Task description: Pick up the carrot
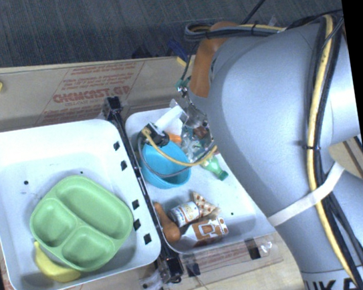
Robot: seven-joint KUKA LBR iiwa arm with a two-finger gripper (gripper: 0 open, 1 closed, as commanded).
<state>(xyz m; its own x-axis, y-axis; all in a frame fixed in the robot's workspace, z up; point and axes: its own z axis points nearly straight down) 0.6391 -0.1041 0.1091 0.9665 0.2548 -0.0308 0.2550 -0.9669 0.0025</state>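
Observation:
An orange-brown elongated thing that looks like the carrot (167,223) lies along the left wall of the right bin (244,199), near its front corner and beside a small can (185,212). My gripper (197,134) hangs over the back of the right bin, just right of a blue cup (164,165), well away from the carrot. A small orange bit (175,137) shows beside the gripper; what it is cannot be made out. The bulky grey arm hides the right side of the bin.
A green bottle (215,169) lies right of the blue cup. A brown printed packet (211,228) sits by the can. The left bin (1,202) holds a green divided plate (81,220) lying over a yellow thing (51,267).

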